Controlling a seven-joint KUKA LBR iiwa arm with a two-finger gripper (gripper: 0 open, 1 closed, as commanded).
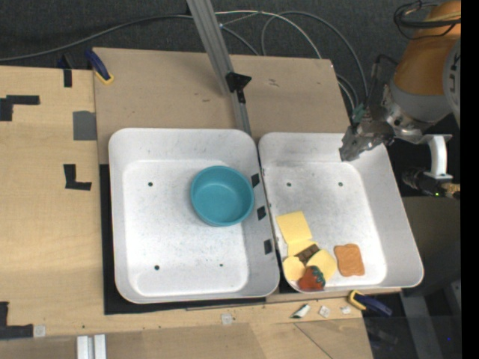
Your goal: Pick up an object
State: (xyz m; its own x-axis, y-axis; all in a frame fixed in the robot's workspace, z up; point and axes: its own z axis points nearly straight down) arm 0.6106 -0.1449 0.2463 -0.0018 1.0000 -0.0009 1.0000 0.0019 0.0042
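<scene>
My gripper [350, 152] hangs over the far right corner of the right bin [337, 193], well away from the objects. At the near end of that bin lie a yellow square sponge [293, 226], an orange-brown block [349, 259], and a small cluster of a yellow piece [323, 262], a dark brown piece [305, 253] and a red-orange object [310, 278]. A teal bowl [221, 194] sits upright in the left bin [150, 238], toward its right side. Nothing shows between the gripper's tips.
A slanted metal pole [217, 51] crosses from the top to the gap between the bins. Cables [299, 28] trail behind the bench. Blue-yellow clamps sit at the far left corner [99, 66] and near right edge [365, 302].
</scene>
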